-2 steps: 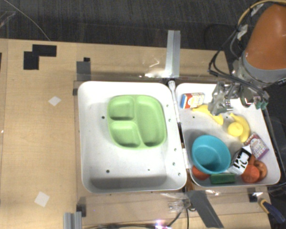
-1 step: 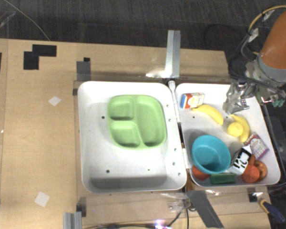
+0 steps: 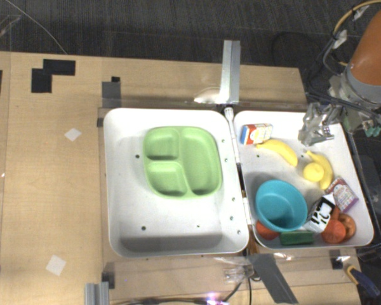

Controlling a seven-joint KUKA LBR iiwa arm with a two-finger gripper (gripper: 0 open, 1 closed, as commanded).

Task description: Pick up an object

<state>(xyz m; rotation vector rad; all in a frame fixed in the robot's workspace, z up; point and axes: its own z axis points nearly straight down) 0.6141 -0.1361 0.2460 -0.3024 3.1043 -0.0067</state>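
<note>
**Gripper poised over the right bin's far corner**

Two white bins are set side by side on the wooden counter (image 3: 44, 189). In the left bin (image 3: 124, 227) one green divided tray (image 3: 180, 161) is seen, with three compartments.

In the right bin (image 3: 362, 189) several things are counted: two yellow bananas, one long banana (image 3: 280, 150) near the middle and one shorter banana (image 3: 319, 168) just beside it toward the right wall; one blue bowl (image 3: 280, 204) upright in the near half; one small red-and-white carton (image 3: 256, 133) at the far left corner; one purple packet (image 3: 342, 194); one black-and-white packet (image 3: 321, 215); one green block (image 3: 296, 237) at the near wall; and red-orange fruit (image 3: 338, 229) at the near right corner, with another red piece (image 3: 265, 230) tucked beside the bowl. Printing is seen on the carton and both packets, but none of it can be read.

The gripper (image 3: 316, 132) is seen over the far right part of the right bin, just above the shorter banana. Nothing is seen between its fingers (image 3: 309, 131); whether they are parted or closed cannot be told.
</note>
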